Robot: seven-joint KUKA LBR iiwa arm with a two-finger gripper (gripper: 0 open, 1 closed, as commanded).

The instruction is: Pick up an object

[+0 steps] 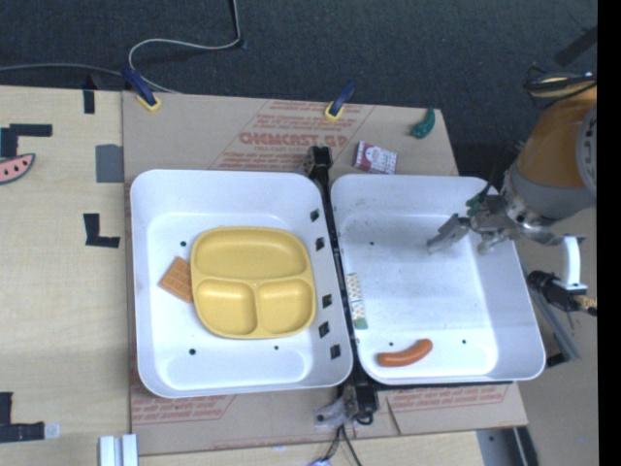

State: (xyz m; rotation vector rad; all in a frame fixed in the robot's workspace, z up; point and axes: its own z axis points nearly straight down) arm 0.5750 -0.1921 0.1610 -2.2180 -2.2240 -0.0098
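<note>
Item: sausage (404, 353), lying crosswise near the right bin's (505, 357) front wall; our claw (464, 233), fingers apart and empty, sits toward the back.

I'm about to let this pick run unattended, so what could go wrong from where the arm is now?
1. The tool sits over the upper part of the right bin, far from the sausage near the front wall; closing here would likely catch nothing.
2. The sausage lies close to that wall, so a descent there may clip the rim.
3. The yellow tray in the left bin looks too wide to pinch.
</note>
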